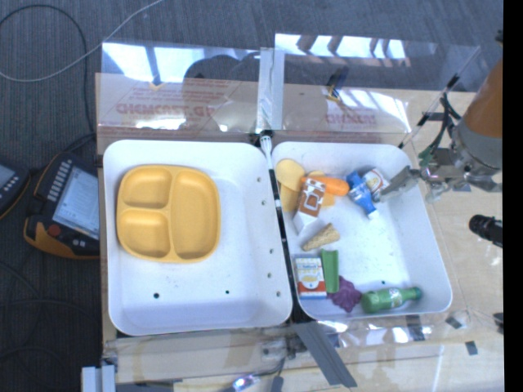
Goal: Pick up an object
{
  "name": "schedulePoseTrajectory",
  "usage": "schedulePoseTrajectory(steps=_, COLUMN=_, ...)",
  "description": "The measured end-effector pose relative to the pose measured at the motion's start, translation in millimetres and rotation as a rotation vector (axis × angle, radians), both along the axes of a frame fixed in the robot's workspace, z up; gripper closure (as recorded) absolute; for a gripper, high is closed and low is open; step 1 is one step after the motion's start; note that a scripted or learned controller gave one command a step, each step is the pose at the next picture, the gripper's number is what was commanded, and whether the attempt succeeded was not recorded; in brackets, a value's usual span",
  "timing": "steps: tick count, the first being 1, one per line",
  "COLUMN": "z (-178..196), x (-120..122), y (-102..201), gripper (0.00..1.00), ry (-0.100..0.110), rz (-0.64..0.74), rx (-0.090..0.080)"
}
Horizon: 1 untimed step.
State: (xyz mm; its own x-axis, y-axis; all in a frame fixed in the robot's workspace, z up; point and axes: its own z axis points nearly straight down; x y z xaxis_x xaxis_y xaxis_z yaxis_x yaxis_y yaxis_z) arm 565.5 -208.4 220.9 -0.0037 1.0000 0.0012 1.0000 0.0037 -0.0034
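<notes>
Right bin [425,243]: cup [288,175], carton [311,196], blue bottle [362,189], cone [320,236], green bottle [391,299]. Left bin [245,243]: yellow plate [169,213]. Gripper [413,178] over right bin's far edge, grip state indiscernible.

A handheld control pendant [64,207] lies on the grey floor [49,72].

No legible text anywhere.

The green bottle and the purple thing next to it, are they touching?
Touching. In the camera view the green bottle lies with its left end against the purple thing, no bin floor showing between them.
</notes>
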Motion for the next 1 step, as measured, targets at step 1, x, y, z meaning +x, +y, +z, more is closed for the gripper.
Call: schedulePoseTrajectory(steps=1, z=-123.0, x=62.0, y=-4.1, gripper=0.00, ry=-0.009, rz=0.005, rx=0.007)
